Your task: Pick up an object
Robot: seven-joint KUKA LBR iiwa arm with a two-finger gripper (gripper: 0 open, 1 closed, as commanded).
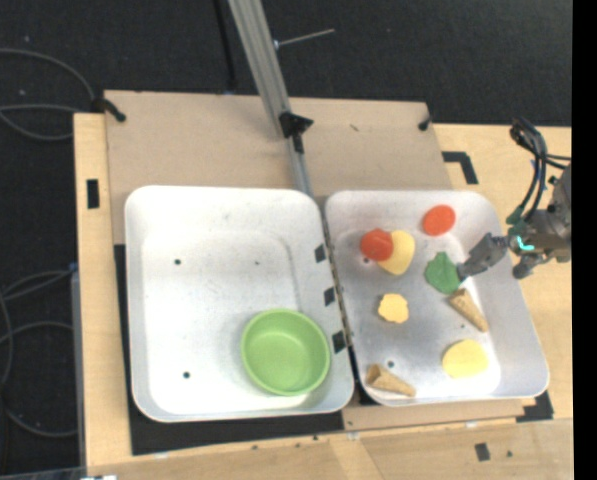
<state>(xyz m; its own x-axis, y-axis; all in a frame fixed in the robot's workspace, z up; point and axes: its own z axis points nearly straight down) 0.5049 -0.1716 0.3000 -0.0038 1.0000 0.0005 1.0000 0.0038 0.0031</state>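
The worktop (228, 148) carries two shallow white bins placed side by side. The left bin (178, 238) contains a single light green bowl (285, 352), upright, positioned near the front right corner of that bin. The right bin (508, 368) contains several small items. A flat orange-red disc (438, 220) lies near the rear of the bin. A red piece (377, 244) touches a yellow piece (399, 253) at the rear left. A small yellow lump (393, 309) lies near the centre. A round pale yellow item (465, 358) sits near the front right. One tan cone-shaped piece (390, 380) lies at the front edge, and a second tan cone-shaped piece (468, 308) lies right of centre. A dark green object (441, 272) sits just behind that second cone, apparently touching it. The arm enters from the right side, and the hand (475, 260) is positioned low over the right bin, its dark tip immediately beside the right edge of the dark green object. Whether the hand is spread or pressed together cannot be determined at this resolution, and no item is visibly between its tips. A slanted metal pole (263, 58) rises from the rear of the worktop. No brand, label or legible writing can be read anywhere.
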